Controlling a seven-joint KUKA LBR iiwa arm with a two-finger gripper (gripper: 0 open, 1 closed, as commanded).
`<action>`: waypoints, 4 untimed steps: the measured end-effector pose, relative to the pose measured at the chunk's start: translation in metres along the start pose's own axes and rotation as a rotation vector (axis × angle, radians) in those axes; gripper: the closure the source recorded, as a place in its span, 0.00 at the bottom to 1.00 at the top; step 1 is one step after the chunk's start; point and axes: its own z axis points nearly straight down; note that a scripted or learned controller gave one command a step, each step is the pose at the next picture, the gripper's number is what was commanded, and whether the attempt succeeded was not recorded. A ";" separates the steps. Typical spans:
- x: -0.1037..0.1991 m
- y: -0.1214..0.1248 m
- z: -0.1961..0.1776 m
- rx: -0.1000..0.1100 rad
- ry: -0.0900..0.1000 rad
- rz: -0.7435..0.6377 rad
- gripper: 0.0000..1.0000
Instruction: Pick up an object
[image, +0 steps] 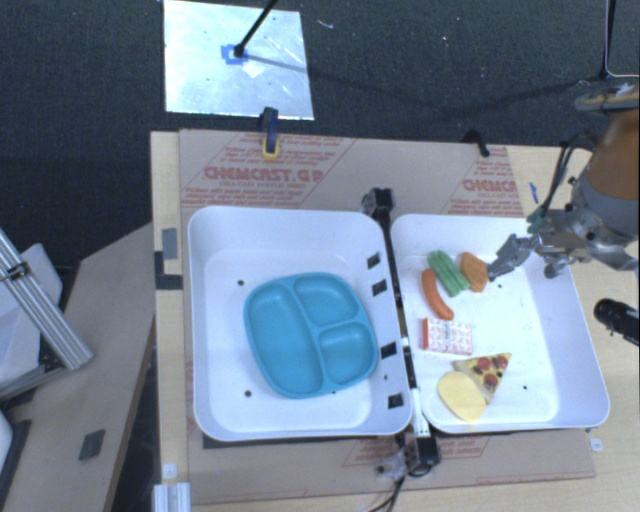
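The right bin (570, 330) holds several toy foods. An orange piece (473, 270) lies beside a green pickle (445, 272), with a red sausage (436, 295) just below them. Nearer the front are a white and red packet (446, 336), a pizza slice (488, 369) and a yellow disc (461, 397). My gripper (525, 264) hangs over the bin's back right part, open, with nothing between its fingers. Its left fingertip (498, 264) sits right next to the orange piece.
The left bin (215, 300) holds a blue divided plate (310, 333). A black-clipped divider (390, 300) runs between the two bins. The arm enters from the right over the right bin's far corner.
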 end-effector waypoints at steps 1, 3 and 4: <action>0.000 0.002 -0.006 -0.011 -0.002 -0.002 0.00; -0.002 0.009 0.099 -0.007 -0.001 0.000 0.00; 0.005 0.005 0.145 -0.006 0.000 -0.001 0.00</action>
